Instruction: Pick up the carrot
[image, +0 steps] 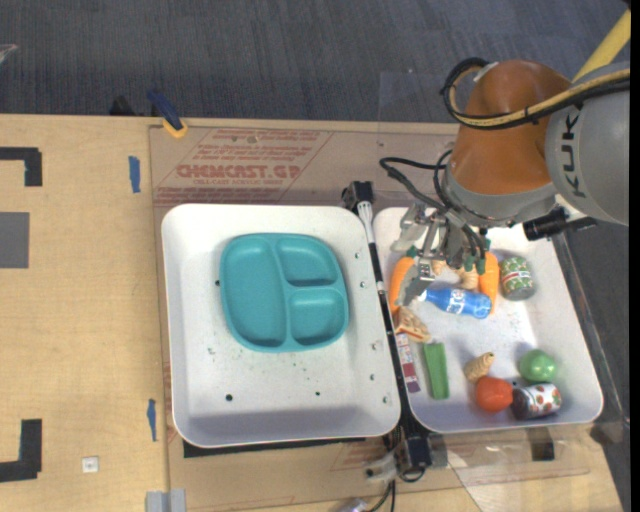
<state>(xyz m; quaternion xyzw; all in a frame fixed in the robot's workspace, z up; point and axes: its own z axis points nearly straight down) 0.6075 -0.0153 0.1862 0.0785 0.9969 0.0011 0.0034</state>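
Step in hand: approach to the grasp; the gripper (440, 255) hangs low over the back of the right bin (575, 330), among the clutter there.
Carrot: two orange pieces lie here, one (400, 280) just left of the gripper by the bin's left wall, another (489, 272) just right of it; I judge these the likely targets, though which one is meant is unclear.
Fingers: whether they are spread or pressed together cannot be told, and nothing is seen pinched.
Neighbours: a blue bottle (458, 301) lies just below the gripper; a green stick (436, 368), a red tomato (491, 394) and a green ball (538, 365) sit nearer the front.
Left bin: holds a teal divided plate (284, 291).
Next move: centre on one orange piece, clear of the bottle, then close and lift.
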